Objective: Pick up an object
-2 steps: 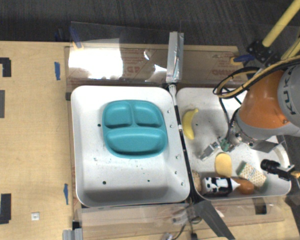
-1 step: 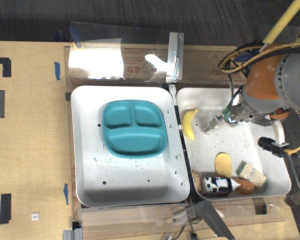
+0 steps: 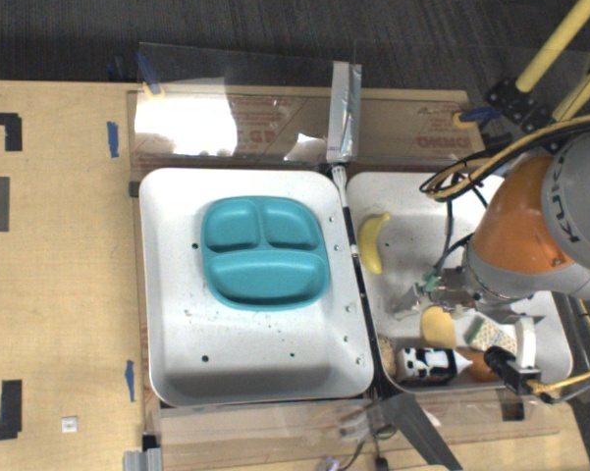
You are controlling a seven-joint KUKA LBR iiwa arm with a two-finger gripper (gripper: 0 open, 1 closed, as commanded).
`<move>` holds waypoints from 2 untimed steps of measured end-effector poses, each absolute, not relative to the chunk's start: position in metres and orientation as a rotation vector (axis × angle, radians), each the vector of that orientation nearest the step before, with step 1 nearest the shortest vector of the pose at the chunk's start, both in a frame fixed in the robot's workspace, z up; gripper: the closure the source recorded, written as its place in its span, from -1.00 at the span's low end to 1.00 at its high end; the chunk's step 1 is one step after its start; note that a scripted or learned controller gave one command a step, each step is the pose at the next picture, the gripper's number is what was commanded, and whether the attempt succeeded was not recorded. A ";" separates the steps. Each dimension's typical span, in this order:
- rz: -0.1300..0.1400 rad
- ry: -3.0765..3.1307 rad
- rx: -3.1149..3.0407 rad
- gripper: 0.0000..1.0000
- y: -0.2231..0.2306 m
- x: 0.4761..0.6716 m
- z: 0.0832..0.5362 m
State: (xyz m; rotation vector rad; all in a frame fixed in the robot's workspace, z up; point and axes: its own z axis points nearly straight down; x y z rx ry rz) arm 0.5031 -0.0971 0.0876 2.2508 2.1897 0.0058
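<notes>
We see the arm [image 3: 540, 224] reaching in over the right bin [image 3: 402, 199], orange band sitting above that bin's far-right part. The gripper [image 3: 434, 292] is low inside the right bin, near its middle; we can't tell its state, since the wrist hides most of it and the metal parts blur together. Nothing is visibly held. Objects in the right bin: a yellow banana [image 3: 372, 241] lies near the bin's left wall toward the back, apart from the gripper. A yellow rounded object [image 3: 438, 326] sits just in front of the gripper, close to it, and we can't tell whether they touch. A black-and-white toy [image 3: 427, 363] lies at the bin's front edge, just in front of the yellow rounded object. A patterned pale item [image 3: 486, 336] sits right of the yellow rounded object, partly under the arm; an orange piece [image 3: 479, 369] shows beside it at the front edge, too hidden to identify. To the right bin's left, touching along the shared divider, is the left bin [image 3: 177, 341], holding a teal sectioned plate [image 3: 265, 251] in its middle-back area.
</notes>
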 end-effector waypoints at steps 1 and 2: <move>0.002 2.451 1.960 -1.00 -0.136 0.533 0.117; 0.005 2.501 1.891 -1.00 -0.098 0.558 0.087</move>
